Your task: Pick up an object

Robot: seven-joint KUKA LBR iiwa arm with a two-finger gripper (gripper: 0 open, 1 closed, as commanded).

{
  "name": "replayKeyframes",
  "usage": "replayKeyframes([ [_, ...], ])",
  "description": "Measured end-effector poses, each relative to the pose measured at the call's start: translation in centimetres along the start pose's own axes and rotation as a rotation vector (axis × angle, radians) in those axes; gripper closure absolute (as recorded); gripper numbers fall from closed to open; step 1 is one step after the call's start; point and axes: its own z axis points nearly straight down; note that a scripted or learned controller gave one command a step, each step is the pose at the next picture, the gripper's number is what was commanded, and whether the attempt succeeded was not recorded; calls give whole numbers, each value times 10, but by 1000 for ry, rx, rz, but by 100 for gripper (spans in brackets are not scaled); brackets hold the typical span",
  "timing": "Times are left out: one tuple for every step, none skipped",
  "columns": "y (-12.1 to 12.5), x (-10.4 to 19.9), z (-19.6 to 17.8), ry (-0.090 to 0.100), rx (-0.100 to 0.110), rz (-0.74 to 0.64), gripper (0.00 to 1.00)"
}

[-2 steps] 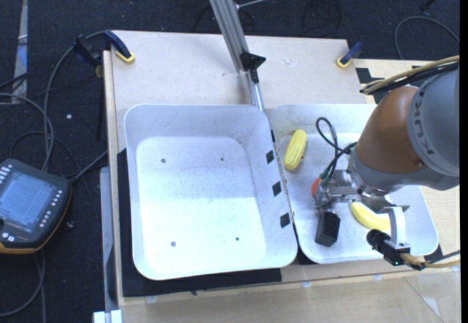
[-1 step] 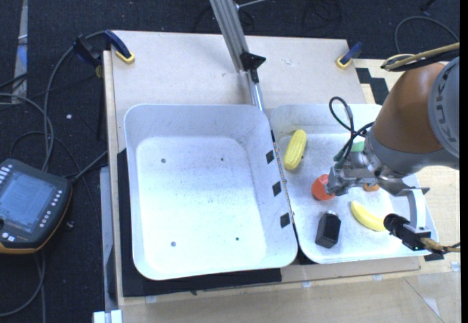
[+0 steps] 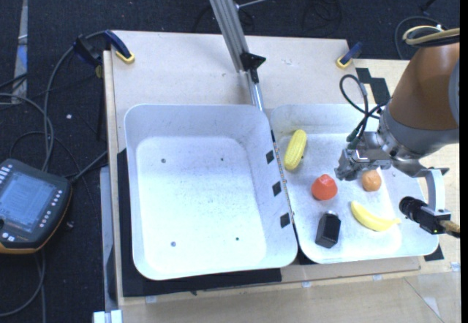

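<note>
My arm point(image 3: 428, 95), grey with an orange band, reaches in from the right of the camera view and hangs over the right bin point(image 3: 380, 248). My jaws point(image 3: 356, 166) sit low above the bin floor, between the red tomato-like ball point(image 3: 324, 187) on one side and the small orange fruit point(image 3: 371, 180) on the other; the orange fruit lies just beside the wrist housing. From this slanted overhead view I cannot tell how far my jaws are parted, and I see nothing between them.

Contents of the right bin: a yellow corn cob point(image 3: 295, 149) lies near the wall shared with the left bin, at the far side; the red ball rests near the middle; the orange fruit lies to its right; a banana point(image 3: 372, 217) lies nearer the front edge, curving towards the right; a small black block point(image 3: 327, 229) stands at the front, just beside the banana's left end but apart from it. All five things rest on the bin floor.

The left bin point(image 3: 146, 131) is a shallow white tray with a few dark specks on its floor. Both bins sit side by side on the pale wooden bench point(image 3: 183, 58). A grey metal post point(image 3: 227, 14) rises at a slant from the rear of the bench. A handheld control pendant point(image 3: 29, 204) lies on the dark floor to the left.
</note>
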Motion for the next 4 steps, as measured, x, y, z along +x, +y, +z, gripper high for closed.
replayKeyframes([
  [0, -4, -61, 0, 1, 1, 100],
  [0, -4, -71, 0, 5, 1, 100],
  [12, 42, -56, 1, 6, -2, 100],
  [4, 98, -41, 1, 6, -4, 100],
])
